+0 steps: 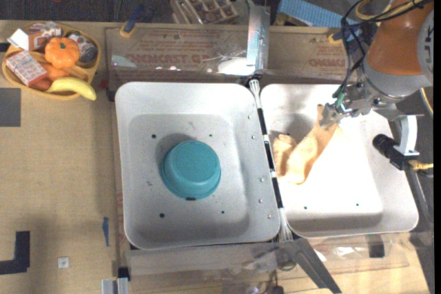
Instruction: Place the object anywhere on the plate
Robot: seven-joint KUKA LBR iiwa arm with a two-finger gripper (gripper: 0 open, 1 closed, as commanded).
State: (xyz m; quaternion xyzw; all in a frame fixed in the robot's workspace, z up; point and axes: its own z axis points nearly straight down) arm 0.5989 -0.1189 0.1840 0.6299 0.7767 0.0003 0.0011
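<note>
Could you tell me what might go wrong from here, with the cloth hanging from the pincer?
The cloth is pinched only at its top corner by the pincer, so it may slip free. Its lower end drags in the right bin and could snag on the divider. The teal plate lies in the left bin, a long carry.

Just one fixed cam up above the bench (55, 169), tilted down over both bins; left bin (131, 107) sits well left of the tool (335, 109).
</note>
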